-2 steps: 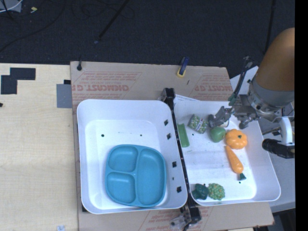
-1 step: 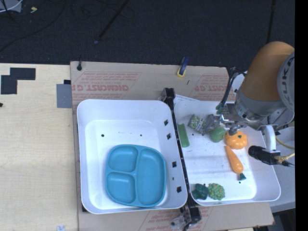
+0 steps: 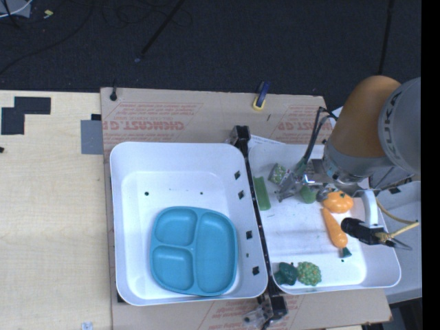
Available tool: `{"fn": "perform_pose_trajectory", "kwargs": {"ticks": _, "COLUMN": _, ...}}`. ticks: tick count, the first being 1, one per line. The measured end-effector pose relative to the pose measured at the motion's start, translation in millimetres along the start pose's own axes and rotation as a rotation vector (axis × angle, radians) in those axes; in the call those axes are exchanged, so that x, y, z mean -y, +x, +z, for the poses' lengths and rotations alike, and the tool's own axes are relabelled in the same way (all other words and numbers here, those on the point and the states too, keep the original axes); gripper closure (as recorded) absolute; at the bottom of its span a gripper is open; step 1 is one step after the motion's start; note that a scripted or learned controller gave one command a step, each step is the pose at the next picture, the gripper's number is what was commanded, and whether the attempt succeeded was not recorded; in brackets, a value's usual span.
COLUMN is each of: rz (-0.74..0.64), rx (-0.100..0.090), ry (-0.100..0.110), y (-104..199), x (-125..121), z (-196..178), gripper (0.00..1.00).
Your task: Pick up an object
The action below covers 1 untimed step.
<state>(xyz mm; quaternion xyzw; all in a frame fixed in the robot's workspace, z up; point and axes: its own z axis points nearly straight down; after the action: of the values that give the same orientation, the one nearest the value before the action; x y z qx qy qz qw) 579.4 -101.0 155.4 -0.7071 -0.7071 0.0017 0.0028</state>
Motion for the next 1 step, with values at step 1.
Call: {"fn": "perform_pose_trajectory", "kwargs": {"ticks": 1, "rz": 0.000, "rx": 0.000, "ry": 0.000, "y": -3.2, "x": 3.3, "z": 45.0, "gripper": 0.00}}
